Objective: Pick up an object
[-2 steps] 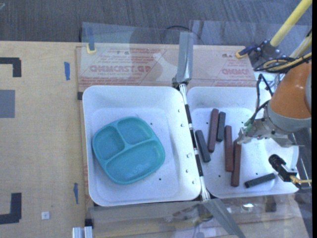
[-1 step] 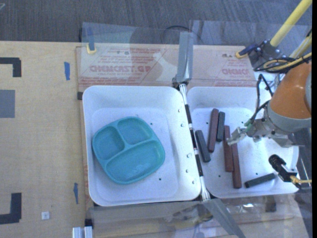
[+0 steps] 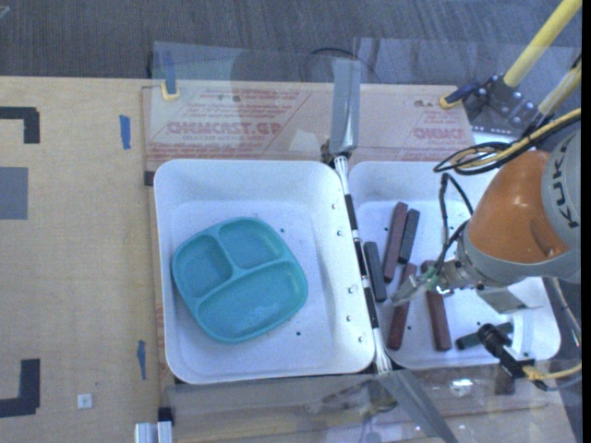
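nearest brown stick (image 3: 399, 321): in the right bin (image 3: 406, 181), lying flat on the floor. Runs roughly 12 to 6, top end tipped a bit toward 1. Its upper end is right at the gripper; contact not clear.
gripper (image 3: 416, 286): low over the right bin, about bin centre. Spread or pinched, cannot tell from here. No stick seen held in it.
second brown stick (image 3: 439, 321): at 5 o'clock of the gripper, flat, lower end leaning toward 5. Near the first one, but apart from it.
upper brown stick (image 3: 396, 240): at 11 o'clock of the gripper, flat, pointing about 12 to 6.
dark grey stick (image 3: 408, 233): just beside the upper brown stick on its 3 o'clock side, same heading. Touching or not, can't tell.
grey stick by wall (image 3: 375, 273): at 9 o'clock of the gripper, lying along the bin's 9 o'clock wall.
arm (image 3: 517, 220): comes in from 3 o'clock, orange band sits over the 3 o'clock part of the right bin.
left bin (image 3: 240, 187): just beside the right bin, at its 9 o'clock; walls meet in the middle.
teal plate (image 3: 240, 280): three-compartment plate, flat in the left bin, a little toward 7 of that bin's centre, turned slightly askew.
bench (image 3: 74, 247): pale wood, stretches out to 9 o'clock of both bins.
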Controlling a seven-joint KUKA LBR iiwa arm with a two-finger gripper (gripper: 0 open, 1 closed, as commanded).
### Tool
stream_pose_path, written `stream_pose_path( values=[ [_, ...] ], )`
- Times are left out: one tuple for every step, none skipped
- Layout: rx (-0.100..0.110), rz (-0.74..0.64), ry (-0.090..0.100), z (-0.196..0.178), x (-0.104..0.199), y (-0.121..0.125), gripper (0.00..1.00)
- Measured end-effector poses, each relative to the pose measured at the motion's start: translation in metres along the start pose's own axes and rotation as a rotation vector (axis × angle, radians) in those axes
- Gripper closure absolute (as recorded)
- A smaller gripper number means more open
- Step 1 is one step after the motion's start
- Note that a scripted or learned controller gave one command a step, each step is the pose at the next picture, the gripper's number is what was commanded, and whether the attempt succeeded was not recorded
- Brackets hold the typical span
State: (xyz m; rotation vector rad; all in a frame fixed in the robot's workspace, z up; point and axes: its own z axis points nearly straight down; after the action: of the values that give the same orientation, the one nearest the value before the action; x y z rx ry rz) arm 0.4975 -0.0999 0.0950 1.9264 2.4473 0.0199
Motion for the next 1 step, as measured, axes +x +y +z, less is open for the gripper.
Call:
stream_pose_path(
  values=[
    [0.013,0.223,0.009,0.0027,-0.0331,0.0508,0.00]
  ],
)
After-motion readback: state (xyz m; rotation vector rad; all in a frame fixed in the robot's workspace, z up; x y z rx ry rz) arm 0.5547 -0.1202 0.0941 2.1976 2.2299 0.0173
